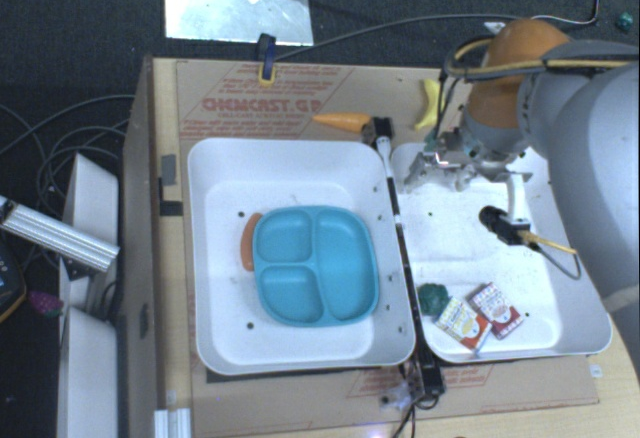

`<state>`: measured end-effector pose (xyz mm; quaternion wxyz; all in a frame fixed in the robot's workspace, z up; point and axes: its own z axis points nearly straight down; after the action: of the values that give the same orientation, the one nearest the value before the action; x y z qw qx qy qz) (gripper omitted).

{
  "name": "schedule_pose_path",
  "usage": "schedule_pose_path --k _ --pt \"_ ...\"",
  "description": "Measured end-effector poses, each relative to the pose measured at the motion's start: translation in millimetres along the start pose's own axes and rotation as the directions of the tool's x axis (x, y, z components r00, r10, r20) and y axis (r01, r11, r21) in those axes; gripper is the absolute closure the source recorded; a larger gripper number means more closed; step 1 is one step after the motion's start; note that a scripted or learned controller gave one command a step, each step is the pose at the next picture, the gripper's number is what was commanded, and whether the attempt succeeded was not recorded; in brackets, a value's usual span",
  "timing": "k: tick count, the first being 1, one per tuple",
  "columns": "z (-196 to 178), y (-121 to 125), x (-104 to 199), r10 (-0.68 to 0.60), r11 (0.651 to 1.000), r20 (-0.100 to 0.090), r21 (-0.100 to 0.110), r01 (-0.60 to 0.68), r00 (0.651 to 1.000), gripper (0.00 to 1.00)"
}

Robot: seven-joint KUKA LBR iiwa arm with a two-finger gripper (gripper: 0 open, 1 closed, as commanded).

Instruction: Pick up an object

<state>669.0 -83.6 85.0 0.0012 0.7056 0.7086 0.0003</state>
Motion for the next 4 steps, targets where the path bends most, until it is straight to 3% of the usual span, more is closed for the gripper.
schedule_pose_path --k 1,3,4 --pt "0.0 0.0 0.1 0.000 1.000 0.000 0.000 0.000 1.000 0.00" --pt "0.3 -26.0 -1.3 0.003 1.000 0.000 0.001 -0.003 1.000 0.00" --pt "-10.8 -25.0 -1.1 0.002 1.000 -0.001 -0.002 -0.002 1.000 1.00"
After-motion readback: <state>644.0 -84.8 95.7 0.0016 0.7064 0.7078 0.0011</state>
